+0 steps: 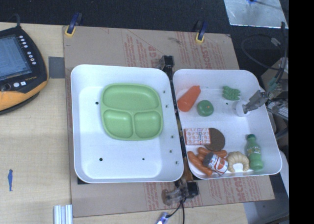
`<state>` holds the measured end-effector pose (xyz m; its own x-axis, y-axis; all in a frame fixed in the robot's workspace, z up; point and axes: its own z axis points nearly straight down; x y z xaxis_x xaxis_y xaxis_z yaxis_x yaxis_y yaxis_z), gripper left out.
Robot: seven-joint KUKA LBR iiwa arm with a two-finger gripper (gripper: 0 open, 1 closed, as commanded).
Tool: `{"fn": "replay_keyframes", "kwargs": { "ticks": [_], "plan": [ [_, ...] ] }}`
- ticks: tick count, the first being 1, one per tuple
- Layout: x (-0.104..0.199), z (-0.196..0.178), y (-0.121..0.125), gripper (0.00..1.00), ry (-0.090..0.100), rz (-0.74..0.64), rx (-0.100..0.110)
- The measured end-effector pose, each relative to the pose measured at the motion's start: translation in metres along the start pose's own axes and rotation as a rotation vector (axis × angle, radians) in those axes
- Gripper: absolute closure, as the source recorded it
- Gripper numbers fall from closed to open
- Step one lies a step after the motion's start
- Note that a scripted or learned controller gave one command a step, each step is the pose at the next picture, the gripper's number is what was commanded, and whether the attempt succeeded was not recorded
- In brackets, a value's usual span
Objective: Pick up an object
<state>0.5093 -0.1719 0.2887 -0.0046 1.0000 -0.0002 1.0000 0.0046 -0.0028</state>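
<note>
— Objects for picking are all sitting in the right bin; which one am I going for?

— I'm looking at the orange carrot toy lying near the far left corner, just beside the green ball. I'm guessing it's light, stiff and a bit slick, so I'd be taking it across its thick middle.

— How is the hand looking?

— It's hanging at the bin's right edge, near a small white piece. I can't tell how far it's parted or whether it's gripping anything. The green divided plate is lying in the left bin.
</note>
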Motion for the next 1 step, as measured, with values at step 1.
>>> {"fn": "replay_keyframes", "kwargs": {
  "ticks": [1],
  "plan": [
    [0.0524, 0.1103, 0.0030, 0.00, 0.000, -0.002, 0.001]
  ]
}}
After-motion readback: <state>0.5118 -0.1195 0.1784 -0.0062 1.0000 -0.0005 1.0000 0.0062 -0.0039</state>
